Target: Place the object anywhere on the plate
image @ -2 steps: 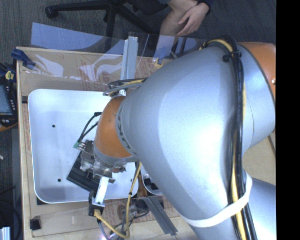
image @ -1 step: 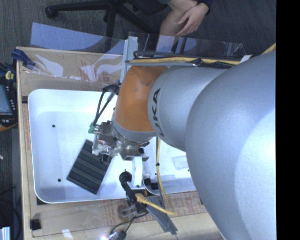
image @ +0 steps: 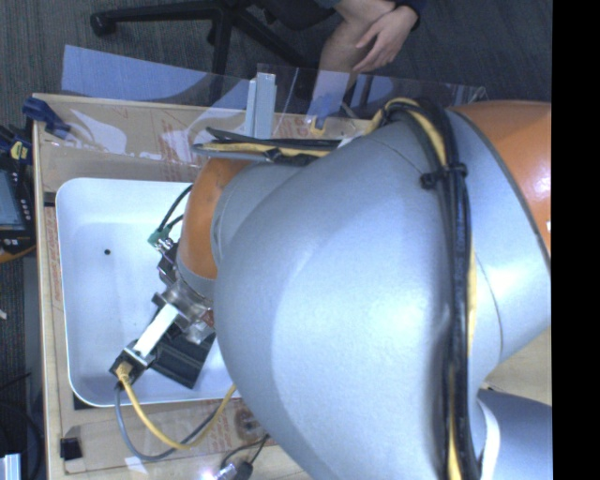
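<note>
My grey arm (image: 375, 281) reaches in from the right and covers most of the view, hiding the right bin and the right part of the left bin. Its orange band (image: 199, 220) sits above the wrist, over the white left bin (image: 94, 300). My gripper (image: 185, 317) hangs low over the near middle of that bin, its tip hidden under the wrist. The bare part of the bin floor holds only a small dark speck (image: 107, 250).
The bench's wooden rim (image: 47, 281) runs along the bin's left side. A person's hand (image: 375, 37) and a chair base (image: 169, 14) are behind the bench at the top. Dark equipment (image: 11, 206) stands at the far left edge.
</note>
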You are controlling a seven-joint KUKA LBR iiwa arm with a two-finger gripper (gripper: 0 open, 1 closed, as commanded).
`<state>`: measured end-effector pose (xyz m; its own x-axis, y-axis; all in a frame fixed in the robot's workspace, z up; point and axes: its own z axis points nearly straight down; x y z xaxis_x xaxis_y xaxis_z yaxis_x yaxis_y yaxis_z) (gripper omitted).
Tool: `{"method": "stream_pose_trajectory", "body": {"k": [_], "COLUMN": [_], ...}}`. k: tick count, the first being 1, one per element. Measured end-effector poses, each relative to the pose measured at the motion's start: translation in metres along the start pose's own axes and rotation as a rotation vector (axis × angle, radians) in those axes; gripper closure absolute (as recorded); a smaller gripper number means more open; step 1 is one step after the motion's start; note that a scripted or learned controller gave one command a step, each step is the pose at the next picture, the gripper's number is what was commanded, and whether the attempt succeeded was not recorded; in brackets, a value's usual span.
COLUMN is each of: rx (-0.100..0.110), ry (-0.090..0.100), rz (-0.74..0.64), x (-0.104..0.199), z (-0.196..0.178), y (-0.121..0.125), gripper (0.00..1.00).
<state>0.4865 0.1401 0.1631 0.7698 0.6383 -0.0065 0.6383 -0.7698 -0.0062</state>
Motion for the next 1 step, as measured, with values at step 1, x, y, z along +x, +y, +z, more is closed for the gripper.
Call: {"method": "stream_pose_trajectory", "body": {"k": [1], "rx": [-0.001], "ry": [0.002], "rz": [0.087], "x": [0.0705], "z": [-0.0005], "y": [-0.0453], "gripper": [1.0]}}
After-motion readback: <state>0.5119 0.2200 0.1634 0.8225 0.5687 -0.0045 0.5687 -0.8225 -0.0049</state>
